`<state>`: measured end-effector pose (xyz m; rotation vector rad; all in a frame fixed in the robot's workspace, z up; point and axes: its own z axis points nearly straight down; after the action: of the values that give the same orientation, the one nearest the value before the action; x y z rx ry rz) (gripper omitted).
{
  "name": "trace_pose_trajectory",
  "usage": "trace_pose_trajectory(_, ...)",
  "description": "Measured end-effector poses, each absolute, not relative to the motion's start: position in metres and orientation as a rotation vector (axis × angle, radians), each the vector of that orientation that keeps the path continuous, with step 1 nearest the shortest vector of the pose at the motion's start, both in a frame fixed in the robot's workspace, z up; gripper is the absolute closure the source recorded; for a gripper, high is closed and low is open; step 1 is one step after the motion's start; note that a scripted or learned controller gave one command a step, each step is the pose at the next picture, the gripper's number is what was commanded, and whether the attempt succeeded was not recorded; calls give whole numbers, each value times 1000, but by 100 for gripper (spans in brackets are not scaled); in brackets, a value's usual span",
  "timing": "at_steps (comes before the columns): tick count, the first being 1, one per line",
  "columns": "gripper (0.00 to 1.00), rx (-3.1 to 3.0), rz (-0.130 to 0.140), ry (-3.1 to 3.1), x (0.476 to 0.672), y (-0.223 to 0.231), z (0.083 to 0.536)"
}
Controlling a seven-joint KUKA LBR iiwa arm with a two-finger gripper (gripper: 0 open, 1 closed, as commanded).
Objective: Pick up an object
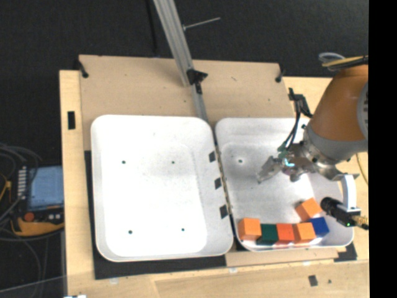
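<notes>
Nearest the camera, along the front wall of the right bin (248, 135), a row of small blocks sits packed side by side: an orange block (250, 228) at the left end, then a dark green block (268, 233), a second orange one (285, 231), a third orange one (304, 231), and a blue block (319, 226) at the right end. Just behind that row, a tilted orange block (308, 208) rests close to the blue one. The left bin (155, 185) lies beside it, their inner rims touching. Farther back, my gripper (277, 167) hangs over the middle of the right bin, well apart from the blocks. My fingers point toward the left bin; I cannot tell how far they are spread, and I see nothing between them.
</notes>
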<state>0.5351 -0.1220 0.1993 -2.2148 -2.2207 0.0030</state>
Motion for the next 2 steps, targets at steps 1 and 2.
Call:
trace_pose_trajectory(1, 0, -2222, -3, -2221, 536, -122, 202)
trace_pose_trajectory(2, 0, -2223, 7, -2217, 540, -133, 152)
